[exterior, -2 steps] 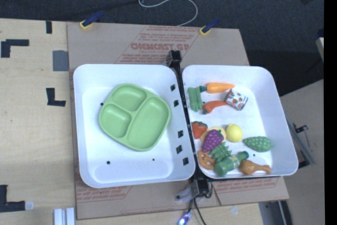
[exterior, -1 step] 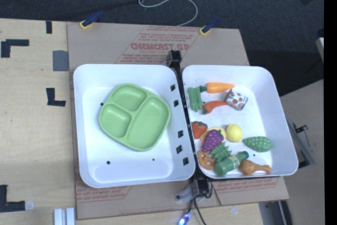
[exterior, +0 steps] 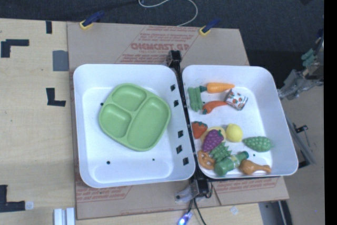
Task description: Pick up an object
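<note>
Here, the pickable toys all sit in the right bin (exterior: 274, 113), clustered toward its left and front. Along the back: an orange carrot (exterior: 219, 87), a green bean pod (exterior: 195, 98), a second orange-red piece (exterior: 215, 106), and a small white cup with red spots (exterior: 236, 99). Mid-bin: a red strawberry-like piece (exterior: 199, 129), purple grapes (exterior: 212, 140), a yellow lemon (exterior: 234, 133), a bumpy green fruit (exterior: 257, 143). Front edge: green leafy pieces (exterior: 225, 162) and an orange-brown piece (exterior: 254, 168). The left bin (exterior: 87, 113) holds a green divided plate (exterior: 135, 116). The gripper (exterior: 309, 68) hangs at the far right, outside the bins, well apart from the toys; its state I cannot tell. Cardboard (exterior: 158, 45) underlies both bins.
</note>
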Controlling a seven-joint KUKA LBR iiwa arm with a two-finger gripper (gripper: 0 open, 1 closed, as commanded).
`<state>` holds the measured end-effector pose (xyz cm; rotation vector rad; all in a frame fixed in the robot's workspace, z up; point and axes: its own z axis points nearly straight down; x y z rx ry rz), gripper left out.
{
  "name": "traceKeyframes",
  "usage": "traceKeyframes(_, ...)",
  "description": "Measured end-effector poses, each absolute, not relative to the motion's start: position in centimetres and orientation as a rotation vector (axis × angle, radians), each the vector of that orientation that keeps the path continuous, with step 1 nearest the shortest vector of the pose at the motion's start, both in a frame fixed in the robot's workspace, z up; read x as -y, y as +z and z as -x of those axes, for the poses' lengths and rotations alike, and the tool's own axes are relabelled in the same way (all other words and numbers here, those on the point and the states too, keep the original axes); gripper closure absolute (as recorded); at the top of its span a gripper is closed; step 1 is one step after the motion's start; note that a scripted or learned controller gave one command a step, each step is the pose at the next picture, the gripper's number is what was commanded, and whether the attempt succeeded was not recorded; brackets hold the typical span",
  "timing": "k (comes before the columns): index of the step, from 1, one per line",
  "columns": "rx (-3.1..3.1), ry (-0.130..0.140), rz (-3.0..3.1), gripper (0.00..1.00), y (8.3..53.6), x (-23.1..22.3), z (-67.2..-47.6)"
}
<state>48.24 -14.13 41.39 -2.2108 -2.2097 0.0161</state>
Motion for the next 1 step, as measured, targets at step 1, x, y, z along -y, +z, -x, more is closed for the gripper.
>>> traceKeyframes(1, 2.234, -0.012, 2.227, 1.00, 54.22, 13.34, -48.42)
